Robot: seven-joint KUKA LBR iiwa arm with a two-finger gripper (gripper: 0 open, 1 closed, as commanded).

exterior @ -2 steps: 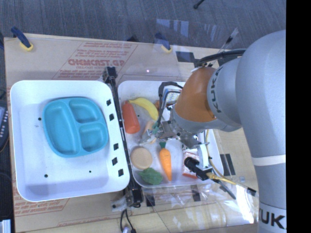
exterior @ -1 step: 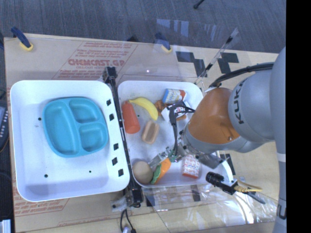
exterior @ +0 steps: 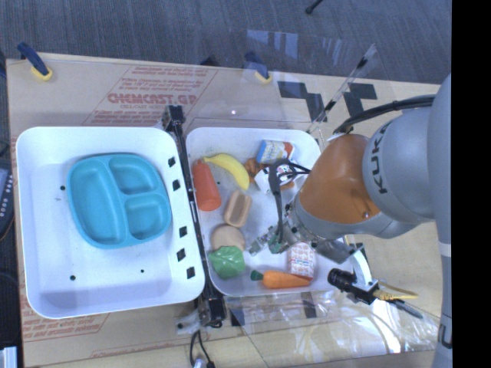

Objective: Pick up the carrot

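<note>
Arm is reaching in from the right, gripper (exterior: 278, 240) sitting low over the right bin (exterior: 307, 142), fingertips just above-left of the wafer block (exterior: 301, 258). Fingers look slightly parted w/ nothing between them, so it's not holding anything.

Carrot (exterior: 285, 280) is lying flat near the bin's front wall, long axis roughly left-right, green top pointing left toward the lettuce (exterior: 227, 261). Wafer block is touching or just beside its upper edge; can't tell which.

Step in hand, judging by pose: lining up for descent on carrot. To do it well:
- shift gripper toward the front wall, centre it over the orange body, not the tapered end
- rotate so fingers are closing across the short axis
- one finger is going btwn carrot and wafer block, gap looks tight, risk of nudging block or pinching both

Room: front wall is close behind the carrot, so little clearance for the outer finger. Lettuce is crowding the left end. Straight up is the clean exit. Left bin w/ blue tray (exterior: 119, 199) is well apart, not in the way.
</note>
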